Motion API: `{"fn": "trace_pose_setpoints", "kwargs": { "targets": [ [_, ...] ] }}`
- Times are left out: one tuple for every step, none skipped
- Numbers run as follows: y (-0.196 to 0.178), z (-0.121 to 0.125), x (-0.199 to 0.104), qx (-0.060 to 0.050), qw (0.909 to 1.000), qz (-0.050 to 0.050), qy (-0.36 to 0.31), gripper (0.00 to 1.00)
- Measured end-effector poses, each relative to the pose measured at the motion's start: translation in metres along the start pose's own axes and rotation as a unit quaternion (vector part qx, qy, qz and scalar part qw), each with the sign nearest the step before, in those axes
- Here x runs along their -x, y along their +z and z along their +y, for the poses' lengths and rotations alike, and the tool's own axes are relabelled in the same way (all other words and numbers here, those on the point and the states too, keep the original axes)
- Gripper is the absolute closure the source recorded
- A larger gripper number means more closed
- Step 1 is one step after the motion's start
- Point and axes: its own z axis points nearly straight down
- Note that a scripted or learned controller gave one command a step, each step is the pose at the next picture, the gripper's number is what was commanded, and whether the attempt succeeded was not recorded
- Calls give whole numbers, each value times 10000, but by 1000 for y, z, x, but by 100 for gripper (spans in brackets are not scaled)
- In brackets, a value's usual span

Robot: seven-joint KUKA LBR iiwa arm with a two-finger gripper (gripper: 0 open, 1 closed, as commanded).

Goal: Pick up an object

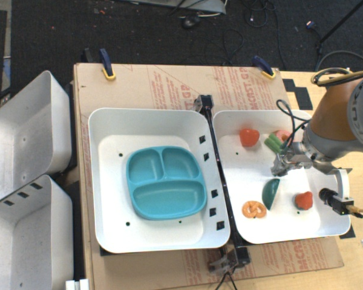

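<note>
The right bin (327, 225) holds several small objects. A dark teal piece (270, 193) lies near its middle, with an orange pretzel-like ring (254, 209) to its lower left and a red piece (304, 200) to its right. At the back sit an orange-red piece (249, 137), a green piece (273, 142) and a pinkish piece (283, 135). My gripper (282, 165) hangs low over the bin, just above the teal piece's upper end and in front of the green piece. The wrist hides part of the bin's right side.
The left bin (103, 132) carries a teal divided plate (166, 182). A black ridge (213, 156) separates the two bins. Two white tubs (24, 138) stand off the bench at the left. Clamps (107, 65) hold the board's back edge.
</note>
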Motion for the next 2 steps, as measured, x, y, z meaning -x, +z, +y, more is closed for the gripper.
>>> {"fn": "trace_pose_setpoints", "kwargs": {
  "targets": [
    [-45, 7, 3, 18, 10000, -6, -16, 100],
    [-88, 6, 2, 18, 10000, -7, -18, 100]
  ]
}}
